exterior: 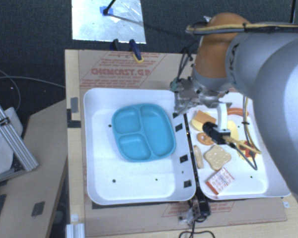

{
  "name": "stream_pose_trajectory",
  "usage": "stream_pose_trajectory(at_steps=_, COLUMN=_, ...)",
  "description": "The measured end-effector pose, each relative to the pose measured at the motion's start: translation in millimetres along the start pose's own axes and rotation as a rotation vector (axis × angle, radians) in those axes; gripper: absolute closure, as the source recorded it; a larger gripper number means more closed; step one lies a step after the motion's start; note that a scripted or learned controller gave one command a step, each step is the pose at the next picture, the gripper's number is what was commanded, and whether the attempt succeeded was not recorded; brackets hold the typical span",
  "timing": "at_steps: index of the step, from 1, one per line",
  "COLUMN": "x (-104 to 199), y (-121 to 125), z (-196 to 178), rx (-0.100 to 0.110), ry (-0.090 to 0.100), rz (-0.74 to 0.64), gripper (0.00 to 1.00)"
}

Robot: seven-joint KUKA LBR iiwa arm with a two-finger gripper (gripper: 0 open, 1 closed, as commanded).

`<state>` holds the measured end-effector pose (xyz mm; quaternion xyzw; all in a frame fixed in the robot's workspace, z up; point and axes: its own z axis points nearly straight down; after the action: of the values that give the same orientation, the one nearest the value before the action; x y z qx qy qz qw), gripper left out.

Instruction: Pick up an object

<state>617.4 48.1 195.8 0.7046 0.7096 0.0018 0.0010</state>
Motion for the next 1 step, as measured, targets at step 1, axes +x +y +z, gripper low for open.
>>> stream_pose_trajectory(at_steps=1, x=-0.1, y=-0.1, z=0.5, rx=0.001, ry=-0.001, rz=0.000, gripper=0.00)
